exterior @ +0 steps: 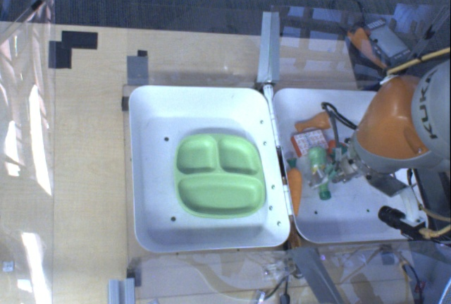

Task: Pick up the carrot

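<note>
- the carrot [294,191] lies in the right bin [352,221], lengthwise along that bin's left wall, its thin end toward the near edge
- just to its right, a clutter of small things sits in the same bin: a green bottle-like item [318,163], a red-and-white carton [307,142] and an orange piece [314,120] farther back
- the pincer [331,170] is low over that clutter, beside the carrot and not on it; it is too blurred and crowded by the items to tell whether it is open, closed or gripping anything
- the arm [394,128], grey with an orange band, reaches in from the right above the right bin
- the left bin [151,154] holds a green divided tray [220,175] near its middle, three compartments facing up
- both bins sit side by side on the pale wooden bench [84,175]
</note>
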`<state>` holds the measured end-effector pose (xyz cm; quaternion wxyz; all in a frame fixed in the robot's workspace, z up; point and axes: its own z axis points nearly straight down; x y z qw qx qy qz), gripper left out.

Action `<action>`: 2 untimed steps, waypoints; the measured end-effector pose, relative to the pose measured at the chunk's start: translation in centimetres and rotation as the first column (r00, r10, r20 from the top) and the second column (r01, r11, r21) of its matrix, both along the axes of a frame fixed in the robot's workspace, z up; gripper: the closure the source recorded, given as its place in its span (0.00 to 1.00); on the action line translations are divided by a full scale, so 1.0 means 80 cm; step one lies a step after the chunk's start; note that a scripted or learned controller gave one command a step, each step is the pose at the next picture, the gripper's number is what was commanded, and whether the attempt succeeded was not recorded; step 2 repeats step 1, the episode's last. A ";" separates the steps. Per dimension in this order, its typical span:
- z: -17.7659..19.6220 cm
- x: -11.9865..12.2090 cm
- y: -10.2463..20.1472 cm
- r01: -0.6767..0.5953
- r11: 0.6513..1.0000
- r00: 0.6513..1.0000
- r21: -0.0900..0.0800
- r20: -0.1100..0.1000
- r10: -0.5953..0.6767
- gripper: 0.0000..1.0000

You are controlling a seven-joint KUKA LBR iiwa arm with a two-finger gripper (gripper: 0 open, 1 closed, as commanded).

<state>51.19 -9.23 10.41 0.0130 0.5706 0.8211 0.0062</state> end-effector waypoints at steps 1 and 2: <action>0.102 -0.029 0.088 0.250 0.968 0.968 0.007 -0.023 -0.250 1.00; 0.102 -0.029 0.088 0.250 0.968 0.968 0.007 -0.023 -0.250 1.00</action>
